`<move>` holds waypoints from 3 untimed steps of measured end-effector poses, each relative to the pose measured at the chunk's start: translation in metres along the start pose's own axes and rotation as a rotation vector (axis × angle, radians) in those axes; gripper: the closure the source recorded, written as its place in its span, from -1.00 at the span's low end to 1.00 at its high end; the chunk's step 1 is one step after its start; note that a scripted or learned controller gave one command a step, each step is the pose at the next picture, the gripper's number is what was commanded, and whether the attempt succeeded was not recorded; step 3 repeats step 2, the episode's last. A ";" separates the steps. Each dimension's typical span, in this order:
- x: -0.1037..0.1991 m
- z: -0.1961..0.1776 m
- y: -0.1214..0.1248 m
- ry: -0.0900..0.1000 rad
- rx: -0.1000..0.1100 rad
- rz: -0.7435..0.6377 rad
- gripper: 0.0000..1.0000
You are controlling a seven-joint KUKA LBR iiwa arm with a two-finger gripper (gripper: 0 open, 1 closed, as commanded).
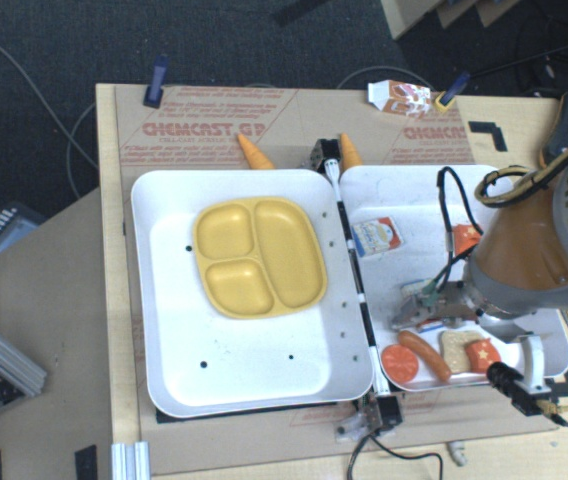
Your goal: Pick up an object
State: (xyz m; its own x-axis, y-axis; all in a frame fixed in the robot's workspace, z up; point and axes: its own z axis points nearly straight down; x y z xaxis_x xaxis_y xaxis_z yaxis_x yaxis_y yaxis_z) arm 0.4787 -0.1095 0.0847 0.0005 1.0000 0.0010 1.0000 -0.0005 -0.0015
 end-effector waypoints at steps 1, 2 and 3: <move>0.000 -0.009 0.000 -0.001 -0.001 0.000 1.00; 0.082 -0.100 0.022 0.000 -0.002 -0.003 1.00; 0.082 -0.100 0.022 0.000 -0.002 -0.003 1.00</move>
